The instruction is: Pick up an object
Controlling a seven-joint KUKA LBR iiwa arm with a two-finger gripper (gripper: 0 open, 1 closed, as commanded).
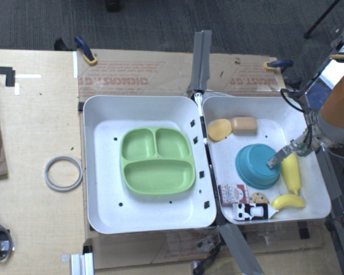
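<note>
- Where the right white bin (275, 112) nears the tabletop's right edge, gripper (278, 159) touches the upturned blue plastic bowl (255, 166), beside the yellow banana (291, 174).
- Fingers' state: cannot tell.

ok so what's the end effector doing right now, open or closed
end effector: cannot be told; it sits low between the blue bowl and the banana, with nothing visibly in it.

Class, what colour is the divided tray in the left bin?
Light green, seen in the camera view.

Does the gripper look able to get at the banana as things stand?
Probably yes: the gripper sits in the right bin, right beside the banana, and nothing lies on top of it.
</note>
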